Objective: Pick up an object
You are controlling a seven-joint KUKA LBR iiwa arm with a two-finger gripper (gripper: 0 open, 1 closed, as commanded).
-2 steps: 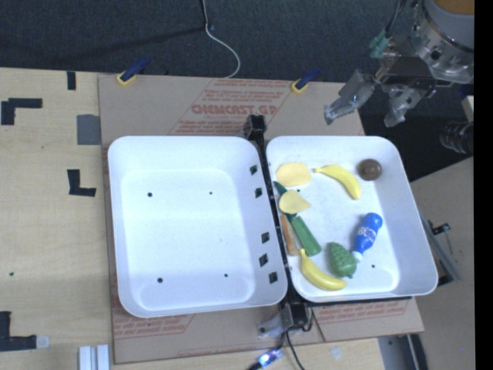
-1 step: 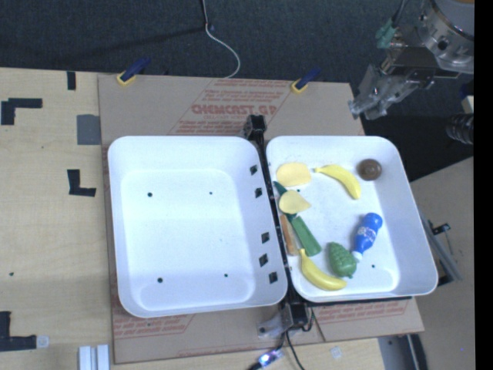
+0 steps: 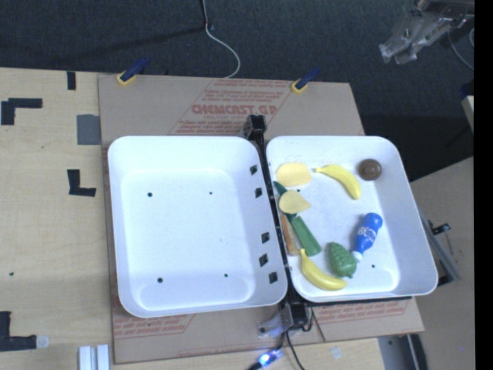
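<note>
My gripper point(image 3: 399, 47) hangs at the top right of the camera view, high above the dark floor and well beyond the bins, with nothing between its fingers. The right bin point(image 3: 393, 154) holds several toys. A yellow banana point(image 3: 341, 179) and a brown ball point(image 3: 370, 169) lie near its far edge. A blue bottle point(image 3: 368, 232) and a green bumpy toy point(image 3: 341, 258) sit lower right. Another banana point(image 3: 318, 275) lies at the front. Two pale yellow pieces point(image 3: 293, 175) point(image 3: 293, 202) and a dark green stick point(image 3: 303, 232) lie along the left wall.
The left bin point(image 3: 123, 206) sits beside the right one on a cardboard sheet point(image 3: 223, 106). A white cable point(image 3: 219, 41) runs down from the top. Black clips point(image 3: 267, 237) line the seam between the bins.
</note>
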